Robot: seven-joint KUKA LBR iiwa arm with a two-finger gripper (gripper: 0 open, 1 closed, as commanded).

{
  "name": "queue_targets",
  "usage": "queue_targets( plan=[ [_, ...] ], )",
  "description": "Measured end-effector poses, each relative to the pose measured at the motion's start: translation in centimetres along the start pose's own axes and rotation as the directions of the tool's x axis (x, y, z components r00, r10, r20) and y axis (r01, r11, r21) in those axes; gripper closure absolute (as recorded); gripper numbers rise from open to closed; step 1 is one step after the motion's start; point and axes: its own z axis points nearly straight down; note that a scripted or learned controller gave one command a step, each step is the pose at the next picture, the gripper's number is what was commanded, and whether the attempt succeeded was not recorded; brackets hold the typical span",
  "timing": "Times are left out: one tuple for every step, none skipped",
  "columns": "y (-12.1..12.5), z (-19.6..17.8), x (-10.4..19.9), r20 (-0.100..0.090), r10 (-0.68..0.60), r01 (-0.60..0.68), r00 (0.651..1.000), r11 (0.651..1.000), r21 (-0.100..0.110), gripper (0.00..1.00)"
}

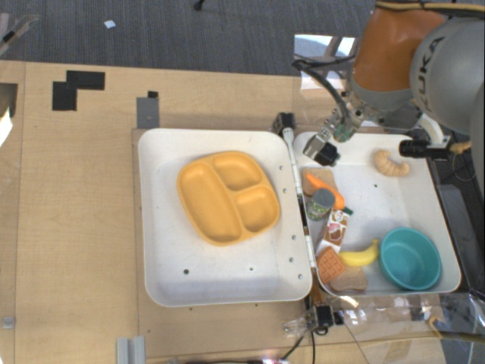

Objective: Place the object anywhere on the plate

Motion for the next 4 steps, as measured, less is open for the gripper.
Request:
queue_targets(
  plan=[
    [-0.3, 0.2, -0.1, -0.002, 0.005, -0.005, 1.0, 1.0, 0.004, 0.0],
    [0.1, -1.1, -0.2, 0.008, 0.002, -0.002, 1.0, 1.0, -0.005, 1.0],
    [0.4, -2.4, 11.0, -0.01, 0.104, -0.104, 0.995, 0.995, 0.004, 1.0],
    [6.9, 0.4, 14.2, -0.009, -0.022, 0.022, 1.0, 1.0, 0.006, 1.0]
  ],
)
